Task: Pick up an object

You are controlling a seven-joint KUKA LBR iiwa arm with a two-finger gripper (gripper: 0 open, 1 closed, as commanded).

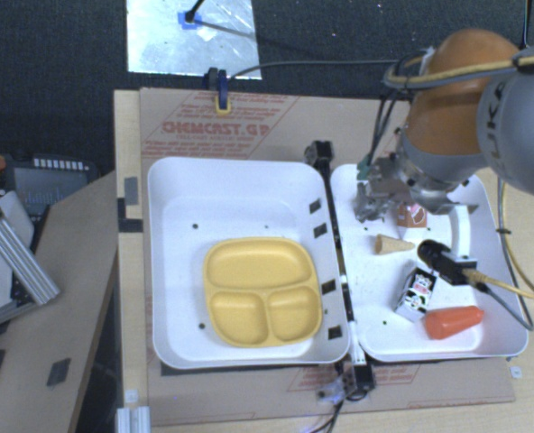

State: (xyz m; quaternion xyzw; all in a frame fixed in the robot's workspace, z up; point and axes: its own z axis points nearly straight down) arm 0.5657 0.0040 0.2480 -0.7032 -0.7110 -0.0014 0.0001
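While arm (465, 106) reaches over right bin (510, 332), gripper (372, 207) sits low near bin's upper left; finger state: cannot tell. Cone (391, 244) just below gripper; carrot (453, 321), carton (417, 294) lower down. Yellow tray (262, 290) in left bin (172, 242).

Grey arm (520, 124) with bulbous orange band (452, 84), dark cables looped over it, metallic grey gripper (373, 197) below.

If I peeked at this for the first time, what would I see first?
Probably the big yellow divided plate lying in the left bin. Next, the grey and orange robot arm leaning over the right bin, where an orange carrot lies near the front beside a small black-and-white carton.
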